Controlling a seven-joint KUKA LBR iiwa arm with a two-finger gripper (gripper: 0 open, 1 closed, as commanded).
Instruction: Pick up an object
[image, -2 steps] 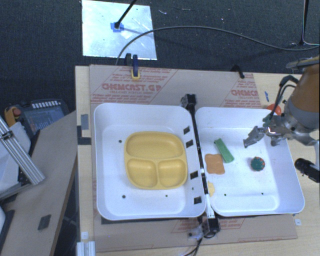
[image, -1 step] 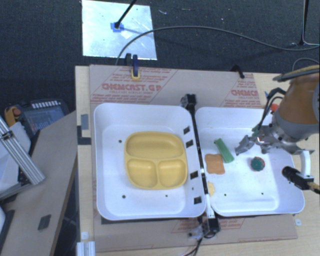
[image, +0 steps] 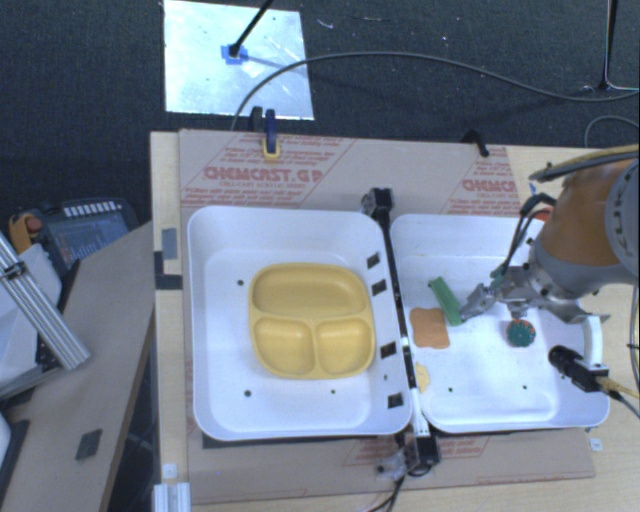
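Note:
The right bin (image: 500, 405) holds a green stick (image: 443, 299), a flat orange square (image: 430, 327), a small teal ball (image: 521, 333) and a pale yellow scrap (image: 422, 377) by its left wall. My gripper (image: 477, 300) reaches in from the right and sits low over the bin, its tip just right of the green stick and above the orange square. The teal ball lies under the wrist, a little to the right of the tip. Nothing shows as lifted off the bin floor.
A yellow divided plate (image: 311, 319) lies in the left bin (image: 220, 380). A black divider (image: 392, 310) runs between the bins. A black connector (image: 577, 369) on the arm hangs over the right bin's right side.

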